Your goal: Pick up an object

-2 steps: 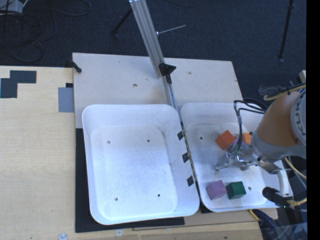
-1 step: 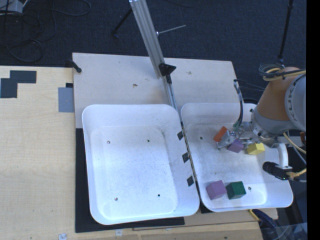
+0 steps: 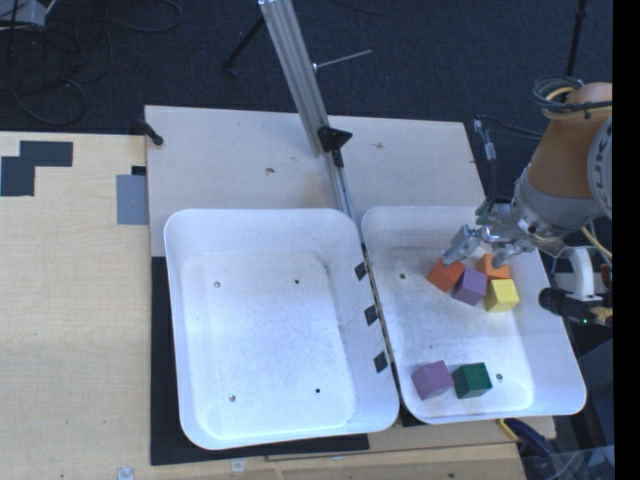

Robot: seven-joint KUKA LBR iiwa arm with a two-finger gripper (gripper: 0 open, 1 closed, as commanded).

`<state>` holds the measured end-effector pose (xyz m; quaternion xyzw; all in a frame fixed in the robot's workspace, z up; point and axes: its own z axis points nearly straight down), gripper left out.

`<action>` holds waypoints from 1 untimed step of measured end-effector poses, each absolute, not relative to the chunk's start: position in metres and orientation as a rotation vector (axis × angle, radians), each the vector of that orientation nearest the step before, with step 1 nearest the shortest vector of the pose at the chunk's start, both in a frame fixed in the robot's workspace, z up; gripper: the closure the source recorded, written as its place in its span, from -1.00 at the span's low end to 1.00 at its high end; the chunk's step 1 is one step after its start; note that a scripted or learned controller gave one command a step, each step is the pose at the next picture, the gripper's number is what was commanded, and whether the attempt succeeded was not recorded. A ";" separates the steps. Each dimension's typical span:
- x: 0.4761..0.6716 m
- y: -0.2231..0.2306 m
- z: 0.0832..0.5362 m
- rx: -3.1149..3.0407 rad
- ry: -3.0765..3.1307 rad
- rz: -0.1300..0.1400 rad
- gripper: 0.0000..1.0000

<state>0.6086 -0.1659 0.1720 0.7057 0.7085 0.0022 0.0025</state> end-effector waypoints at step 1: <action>0.572 -0.165 0.113 2.215 2.220 0.005 -1.00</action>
